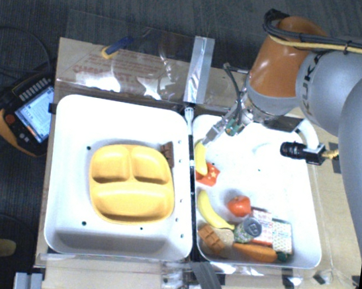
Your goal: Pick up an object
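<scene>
A yellow sectioned plastic tray (132, 182) is lying in the left white bin (78, 113). In the right white bin (301, 191), the gripper (217, 131) is hovering near a yellow banana-shaped toy (200, 158); its state I cannot tell. Judging this the approach, the next move calls for descending onto it.

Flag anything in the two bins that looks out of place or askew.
In the left bin, the yellow divided tray lies slightly rotated, with a small brown item at its upper right corner. In the right bin, toy food is heaped along the near and left walls.
</scene>
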Robot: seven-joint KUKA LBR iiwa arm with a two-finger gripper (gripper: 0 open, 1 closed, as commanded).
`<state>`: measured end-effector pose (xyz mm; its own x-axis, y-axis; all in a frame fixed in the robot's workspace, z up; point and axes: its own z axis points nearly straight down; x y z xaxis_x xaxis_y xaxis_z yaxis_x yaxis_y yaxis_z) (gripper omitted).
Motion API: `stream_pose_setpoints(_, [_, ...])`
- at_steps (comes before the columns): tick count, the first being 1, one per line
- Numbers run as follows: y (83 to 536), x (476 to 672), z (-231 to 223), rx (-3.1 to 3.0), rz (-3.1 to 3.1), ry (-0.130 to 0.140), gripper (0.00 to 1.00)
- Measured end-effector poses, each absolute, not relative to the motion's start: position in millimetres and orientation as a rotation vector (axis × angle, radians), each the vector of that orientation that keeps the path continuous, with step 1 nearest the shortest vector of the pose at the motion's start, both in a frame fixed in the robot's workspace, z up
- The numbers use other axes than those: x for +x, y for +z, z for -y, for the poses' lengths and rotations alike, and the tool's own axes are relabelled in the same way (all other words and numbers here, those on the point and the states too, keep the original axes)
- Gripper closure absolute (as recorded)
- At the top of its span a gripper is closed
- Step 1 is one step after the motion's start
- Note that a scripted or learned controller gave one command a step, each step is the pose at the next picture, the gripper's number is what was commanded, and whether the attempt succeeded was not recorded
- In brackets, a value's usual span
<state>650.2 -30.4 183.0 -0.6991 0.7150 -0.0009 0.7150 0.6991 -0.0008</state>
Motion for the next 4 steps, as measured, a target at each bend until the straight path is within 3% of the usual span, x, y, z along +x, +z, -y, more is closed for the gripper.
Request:
stream_pose_setpoints(1, [183.3,637.7,40.0,1.208,-2.899,-0.004,1.0])
stream_pose_setpoints(2, [183.2,637.7,39.9,1.208,-2.899,-0.003,0.0])
stream_pose_setpoints(3, [273.7,653.3,64.2,1.125,-2.931,-0.002,0.0])
stream_pose_setpoints(4, [111.7,644.9,109.5,0.954,-2.983,0.003,0.0])
